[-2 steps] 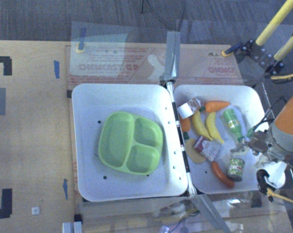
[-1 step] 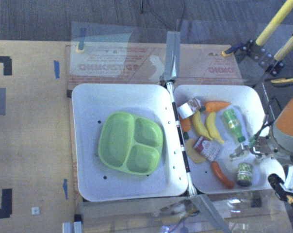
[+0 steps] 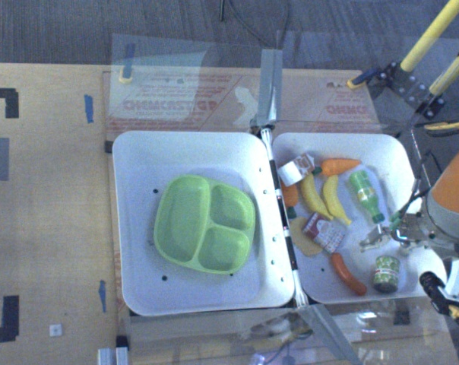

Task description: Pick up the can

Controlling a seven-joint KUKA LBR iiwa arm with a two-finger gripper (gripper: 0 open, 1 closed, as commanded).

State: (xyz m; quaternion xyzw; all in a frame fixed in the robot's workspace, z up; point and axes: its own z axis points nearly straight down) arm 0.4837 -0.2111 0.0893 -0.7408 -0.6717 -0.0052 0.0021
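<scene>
Two shallow white bins [image 3: 131, 204] sit side by side on the table. The left holds one glossy green divided plate [image 3: 205, 224]. The right holds two bananas [image 3: 324, 196], one carrot [image 3: 340, 164], one green bottle [image 3: 364, 192] and one small cylindrical can [image 3: 386, 273], lower right. The metal tool [image 3: 378, 236] hangs just above the can, apart from it, fingers spread.

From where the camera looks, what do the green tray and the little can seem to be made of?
The tray looks like moulded plastic: one even lime colour, matte, with soft rounded dividers between three compartments. The can is probably metal with a printed green label; its pale top looks like a lid, but it is too small to be sure.
</scene>
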